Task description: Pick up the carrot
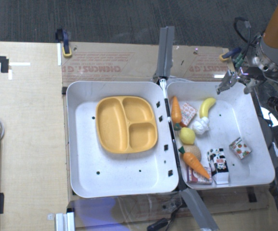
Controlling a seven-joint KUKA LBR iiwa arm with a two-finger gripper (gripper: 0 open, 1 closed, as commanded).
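The carrot (195,165) lies tilted in the right bin (254,177), near its front-left corner, its tip resting on a flat packet (192,176). A second carrot (176,110) lies along the bin's left wall, with a lemon (187,135) between the two. The gripper (229,82) hovers above the bin's rear edge, holding nothing; its opening cannot be determined.

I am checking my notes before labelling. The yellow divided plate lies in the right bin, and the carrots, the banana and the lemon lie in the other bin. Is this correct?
Not quite. The camera view shows the yellow divided plate in the left bin, not the right one. The carrots, the banana and the lemon lie in the other bin, the right bin.
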